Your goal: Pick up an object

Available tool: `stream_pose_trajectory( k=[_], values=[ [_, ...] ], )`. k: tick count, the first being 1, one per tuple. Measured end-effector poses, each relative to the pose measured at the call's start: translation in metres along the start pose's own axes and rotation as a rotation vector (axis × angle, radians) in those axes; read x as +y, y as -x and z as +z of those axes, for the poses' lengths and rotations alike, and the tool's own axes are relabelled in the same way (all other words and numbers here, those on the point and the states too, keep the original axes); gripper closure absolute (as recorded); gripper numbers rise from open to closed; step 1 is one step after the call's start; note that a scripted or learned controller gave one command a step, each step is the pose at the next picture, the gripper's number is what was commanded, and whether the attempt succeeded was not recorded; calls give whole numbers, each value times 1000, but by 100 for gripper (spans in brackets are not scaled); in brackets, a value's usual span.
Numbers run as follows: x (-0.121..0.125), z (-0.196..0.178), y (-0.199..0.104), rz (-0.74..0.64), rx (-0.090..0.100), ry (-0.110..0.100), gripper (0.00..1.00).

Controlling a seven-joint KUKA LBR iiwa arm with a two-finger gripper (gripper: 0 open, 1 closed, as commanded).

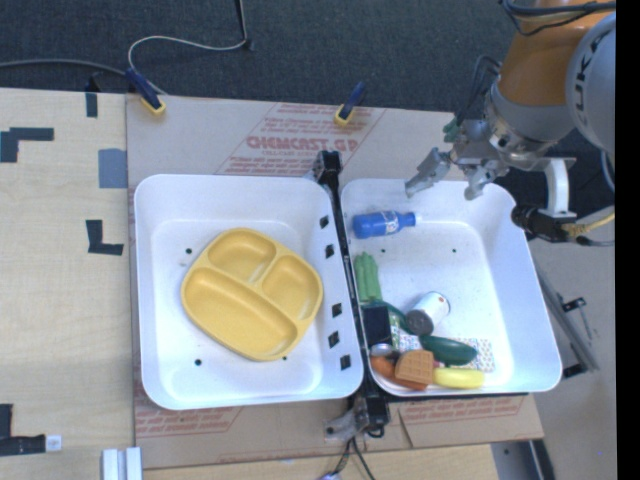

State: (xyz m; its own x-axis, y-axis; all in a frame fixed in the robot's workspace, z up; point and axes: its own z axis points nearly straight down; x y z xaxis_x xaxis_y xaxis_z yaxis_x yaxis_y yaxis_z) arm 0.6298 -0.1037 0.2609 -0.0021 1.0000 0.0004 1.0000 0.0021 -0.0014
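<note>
Arm [560, 58] cut off at top-right edge; heaped items [425, 358] in right bin overlap, partly hidden.

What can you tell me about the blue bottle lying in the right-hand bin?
The small blue plastic bottle lies on its side near the far left corner of the right white bin, its white cap pointing right. A paler band wraps its middle. It rests on the bin floor beside the centre divider, apart from the other items. The open gripper hovers above it to the right.
</note>
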Motion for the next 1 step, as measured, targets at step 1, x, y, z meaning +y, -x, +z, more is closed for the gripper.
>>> stream_pose_trajectory(
  k=[1],
  values=[
    [36,162,7,0,-1,2,0]
  ],
)
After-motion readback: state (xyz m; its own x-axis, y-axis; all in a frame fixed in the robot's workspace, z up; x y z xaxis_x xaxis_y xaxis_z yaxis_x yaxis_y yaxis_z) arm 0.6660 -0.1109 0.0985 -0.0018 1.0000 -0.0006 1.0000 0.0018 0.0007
